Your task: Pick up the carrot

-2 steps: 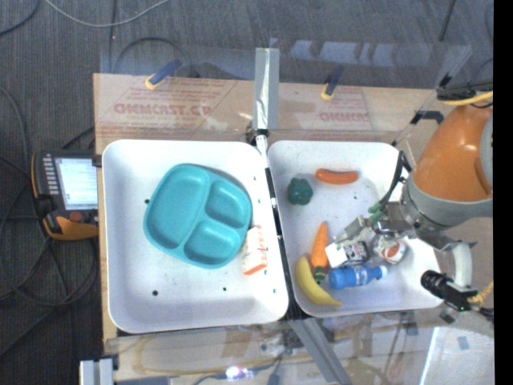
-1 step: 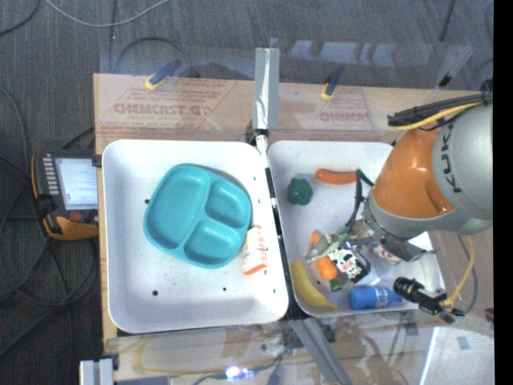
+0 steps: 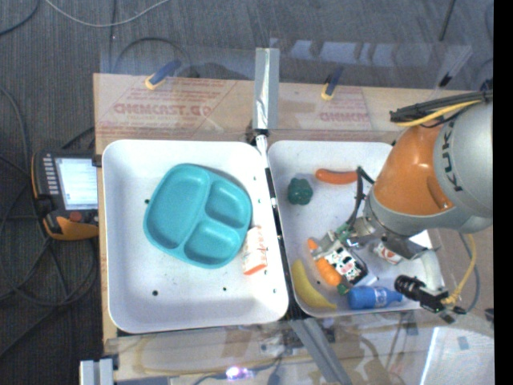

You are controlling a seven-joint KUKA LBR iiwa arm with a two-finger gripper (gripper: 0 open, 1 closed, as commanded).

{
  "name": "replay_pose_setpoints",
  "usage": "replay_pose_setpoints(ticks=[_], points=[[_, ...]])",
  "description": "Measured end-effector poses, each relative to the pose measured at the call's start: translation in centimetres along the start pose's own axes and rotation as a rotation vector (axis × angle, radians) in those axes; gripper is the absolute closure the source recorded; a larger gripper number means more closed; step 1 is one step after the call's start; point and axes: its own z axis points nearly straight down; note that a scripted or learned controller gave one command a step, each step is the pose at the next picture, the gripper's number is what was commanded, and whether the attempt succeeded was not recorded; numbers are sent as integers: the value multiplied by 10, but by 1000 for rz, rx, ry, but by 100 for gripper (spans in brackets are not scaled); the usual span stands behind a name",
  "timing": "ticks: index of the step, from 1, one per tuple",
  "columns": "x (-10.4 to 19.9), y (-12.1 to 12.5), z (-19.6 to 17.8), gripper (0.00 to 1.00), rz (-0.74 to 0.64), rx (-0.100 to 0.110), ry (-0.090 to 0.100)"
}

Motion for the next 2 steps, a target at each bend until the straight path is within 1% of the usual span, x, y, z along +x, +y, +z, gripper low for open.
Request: replay_pose_setpoints(ticks=[1, 2], points=[[66, 9, -63, 100, 587, 3, -5], [145, 15, -79, 100, 555, 2, -6]])
